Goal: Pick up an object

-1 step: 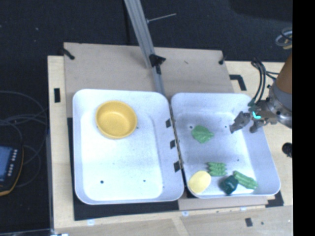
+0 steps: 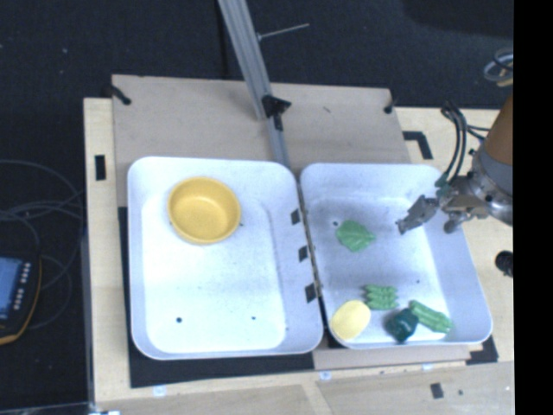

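Over right bin (image 2: 449,271): gripper (image 2: 429,217) with fingers spread, nothing between them; crinkled green leaf (image 2: 354,235) near; smooth round yellow bowl (image 2: 204,210) in left bin (image 2: 216,318).

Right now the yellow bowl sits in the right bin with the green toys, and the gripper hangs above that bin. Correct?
Not quite. The camera view shows the yellow bowl in the left bin, alone. The green toys lie in the right bin, and the gripper hangs above that bin.

Two shallow white bins, left bin (image 2: 155,318) and right bin (image 2: 458,275), side by side on a pale wooden bench (image 2: 207,102), grey metal pole (image 2: 246,46) slanting above, black cables (image 2: 39,197) and handheld screen (image 2: 15,296) at far left
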Controlling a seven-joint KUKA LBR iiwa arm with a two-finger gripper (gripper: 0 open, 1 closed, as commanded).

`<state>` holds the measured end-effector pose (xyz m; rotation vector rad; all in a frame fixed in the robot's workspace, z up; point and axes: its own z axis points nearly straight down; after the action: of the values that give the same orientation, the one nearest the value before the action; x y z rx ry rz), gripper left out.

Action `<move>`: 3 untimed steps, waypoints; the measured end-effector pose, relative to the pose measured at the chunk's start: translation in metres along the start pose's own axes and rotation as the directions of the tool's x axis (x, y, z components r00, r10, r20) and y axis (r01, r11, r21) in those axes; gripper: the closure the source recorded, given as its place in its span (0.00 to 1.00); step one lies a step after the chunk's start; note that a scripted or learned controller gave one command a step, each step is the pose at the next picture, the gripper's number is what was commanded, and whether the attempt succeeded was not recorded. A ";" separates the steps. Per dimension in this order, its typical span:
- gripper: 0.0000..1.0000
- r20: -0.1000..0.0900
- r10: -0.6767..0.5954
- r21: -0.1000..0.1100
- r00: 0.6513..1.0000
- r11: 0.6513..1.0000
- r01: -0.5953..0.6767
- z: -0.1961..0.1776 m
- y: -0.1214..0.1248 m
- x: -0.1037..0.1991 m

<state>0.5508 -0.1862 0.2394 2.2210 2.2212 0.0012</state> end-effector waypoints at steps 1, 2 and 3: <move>0.00 0.000 0.001 0.004 1.000 1.000 -0.001 0.044 0.003 -0.006; 0.00 0.000 0.001 0.006 1.000 1.000 -0.001 0.107 0.001 -0.009; 0.00 0.001 0.001 0.002 1.000 1.000 -0.001 0.140 0.001 -0.010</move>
<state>0.5519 -0.1957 0.0996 2.2225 2.2211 -0.0021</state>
